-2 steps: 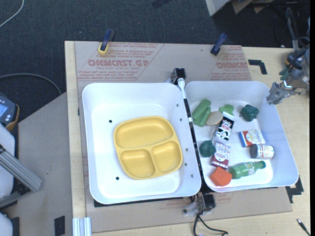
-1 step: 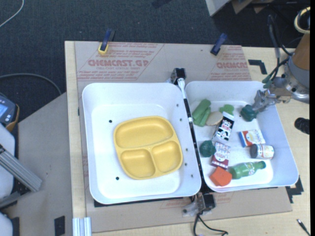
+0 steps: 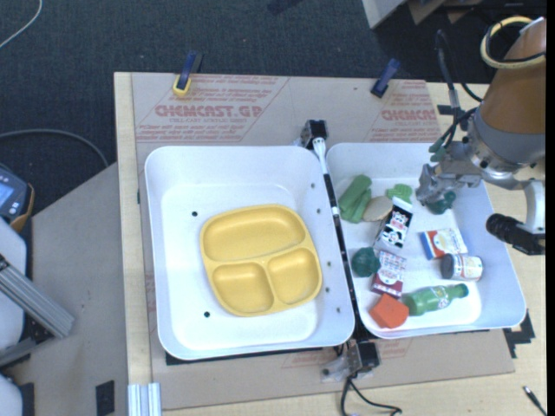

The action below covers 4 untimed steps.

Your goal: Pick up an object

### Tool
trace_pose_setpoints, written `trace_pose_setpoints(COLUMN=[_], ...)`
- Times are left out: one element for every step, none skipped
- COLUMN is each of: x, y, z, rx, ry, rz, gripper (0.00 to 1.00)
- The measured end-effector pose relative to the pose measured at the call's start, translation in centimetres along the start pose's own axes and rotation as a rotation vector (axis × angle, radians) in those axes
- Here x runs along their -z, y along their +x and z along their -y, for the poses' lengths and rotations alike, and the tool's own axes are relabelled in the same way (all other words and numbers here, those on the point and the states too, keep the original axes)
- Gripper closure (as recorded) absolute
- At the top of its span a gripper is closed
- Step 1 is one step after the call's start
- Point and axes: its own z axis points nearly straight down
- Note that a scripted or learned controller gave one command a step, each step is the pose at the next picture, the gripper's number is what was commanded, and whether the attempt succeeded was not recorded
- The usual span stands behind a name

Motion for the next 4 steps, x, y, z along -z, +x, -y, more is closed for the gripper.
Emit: trace_pose_setpoints(x=[0.2, 0.3, -0.4, 0.7], y=[5.7, 9.8, 14.8, 20.4], z=[0.4, 2.5, 3.8, 4.6], rx=[0.001, -0.001, 0.0, 0.002], ry=[-0.001, 0.001, 0.001, -0.004], rz=[0.0, 0.0, 0.001, 0.001], gripper=[1.0, 1.0, 1.0, 1.0])
